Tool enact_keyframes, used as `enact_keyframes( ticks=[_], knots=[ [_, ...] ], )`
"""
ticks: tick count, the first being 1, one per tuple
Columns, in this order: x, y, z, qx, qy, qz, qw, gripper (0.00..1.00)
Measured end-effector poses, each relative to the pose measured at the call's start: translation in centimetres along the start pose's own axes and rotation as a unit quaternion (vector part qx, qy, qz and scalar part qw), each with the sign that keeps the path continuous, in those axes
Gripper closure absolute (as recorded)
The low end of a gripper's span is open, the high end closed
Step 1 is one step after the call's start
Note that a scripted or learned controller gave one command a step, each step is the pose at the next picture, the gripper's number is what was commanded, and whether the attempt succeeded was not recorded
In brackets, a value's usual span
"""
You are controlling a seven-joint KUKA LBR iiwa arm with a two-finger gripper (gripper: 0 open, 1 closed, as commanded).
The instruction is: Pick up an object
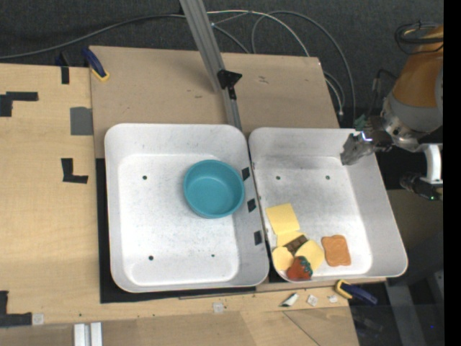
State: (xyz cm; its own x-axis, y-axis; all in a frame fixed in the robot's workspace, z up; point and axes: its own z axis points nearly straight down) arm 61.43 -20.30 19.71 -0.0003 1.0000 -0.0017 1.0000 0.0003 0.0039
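Gripper [355, 148] up over the top right corner of the right bin [378, 215], just at its rim. Nothing seen in its grip. Clenched or loose, too small and dark to know. Grey arm [403, 117] with an orange band behind it, coming in from the right.

Down in the near part of the right bin, well apart from the gripper, a small pile of toys. Yellow block [282, 217] lying flat at the top of the pile. Just below it a dark bit [295, 244], touching a yellow lump [312, 252]. Red thing [295, 269] with a bit of green on it at the very bottom, close to the bin's front wall. Orange slab [336, 251] just to the right of the pile, lying flat.

Left bin [119, 215] side by side with the right one, edges touching. Blue bowl [213, 187] in it, standing right way up, near the wall next to the right bin.

Grey pole [205, 34] slanting up from between the two bins. Thin cables [288, 20] looping over the dark floor behind the bench.
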Motion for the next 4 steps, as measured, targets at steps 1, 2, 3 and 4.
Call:
enact_keyframes(
  ticks=[1, 2, 3, 4],
  knots=[
    [0.0, 0.1, -2.1, 0.001, 0.001, -0.001, 1.0000, 1.00],
    [5.4, 0.4, -3.2, 0.002, 0.002, -0.003, 1.0000, 1.00],
    [10.3, 1.5, -2.5, 0.003, 0.002, -0.003, 1.0000, 1.00],
    [16.3, 1.6, -3.5, 0.002, 0.002, -0.004, 1.0000, 1.00]
  ],
)
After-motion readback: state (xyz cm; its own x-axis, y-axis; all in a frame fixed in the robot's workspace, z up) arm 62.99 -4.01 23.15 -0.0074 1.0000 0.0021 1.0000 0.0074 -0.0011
